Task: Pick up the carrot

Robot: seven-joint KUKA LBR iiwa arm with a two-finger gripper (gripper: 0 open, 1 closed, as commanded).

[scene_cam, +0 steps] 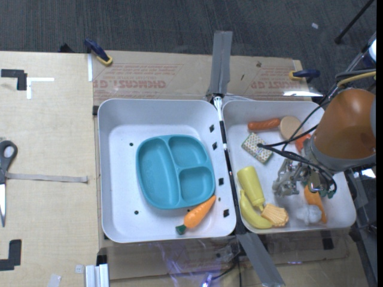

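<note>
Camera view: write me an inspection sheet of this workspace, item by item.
Surface: two white bins side by side, left bin and right bin, on a cardboard sheet.
Job's things: carrot lies in the left bin, beside the teal plate, untouched.
Clutter: right bin holds a banana, yellow bottle, sausage, sponge.
Grippers: gripper over the right bin, away from the carrot.
Cables: black cables run along the arm.
Surroundings: scissors on the bench, clamps on the cardboard.

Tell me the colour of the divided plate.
Teal blue plate, seen in the camera view.
</note>
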